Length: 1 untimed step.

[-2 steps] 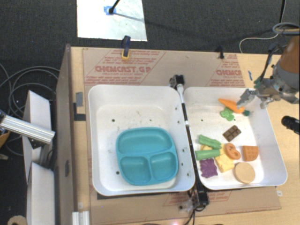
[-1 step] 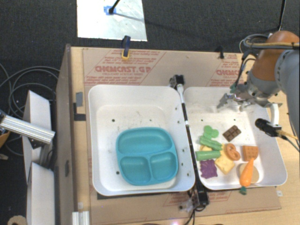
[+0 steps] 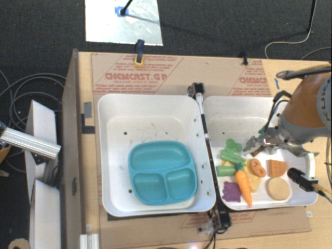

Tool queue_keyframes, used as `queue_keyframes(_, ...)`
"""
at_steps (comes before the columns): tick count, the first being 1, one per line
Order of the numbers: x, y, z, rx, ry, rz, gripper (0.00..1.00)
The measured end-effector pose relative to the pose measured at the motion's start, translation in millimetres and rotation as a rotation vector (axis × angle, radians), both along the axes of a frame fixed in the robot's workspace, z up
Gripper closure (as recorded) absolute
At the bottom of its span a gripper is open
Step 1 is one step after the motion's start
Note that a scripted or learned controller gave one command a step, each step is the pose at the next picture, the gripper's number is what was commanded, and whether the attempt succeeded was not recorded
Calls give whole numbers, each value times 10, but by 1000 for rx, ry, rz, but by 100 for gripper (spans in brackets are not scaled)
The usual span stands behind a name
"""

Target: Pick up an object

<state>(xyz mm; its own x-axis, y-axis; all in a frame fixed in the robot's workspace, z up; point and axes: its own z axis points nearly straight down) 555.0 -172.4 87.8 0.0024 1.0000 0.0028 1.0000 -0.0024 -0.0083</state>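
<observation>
The right bin (image 3: 238, 113) holds a heap of toy food near its front: green pieces (image 3: 232, 153), an orange carrot (image 3: 244, 186), a purple piece (image 3: 231, 192), a brown pretzel-like piece (image 3: 256, 167), an orange square (image 3: 277, 167) and a tan round cookie (image 3: 279, 189). My gripper (image 3: 261, 146) hangs low over the bin, just right of the green pieces and above the pretzel. I see nothing between its fingers.
The left bin (image 3: 119, 113) holds a teal divided plate (image 3: 162, 171). A black divider bar (image 3: 205, 139) runs between the bins. Cables lie on the floor to the left and at the upper right. The arm's grey and orange wrist (image 3: 308, 110) covers the right bin's right edge.
</observation>
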Motion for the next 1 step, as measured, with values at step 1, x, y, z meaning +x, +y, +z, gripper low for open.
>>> queue_keyframes(1, 331, -212, 6, -5, -13, 6, 0)
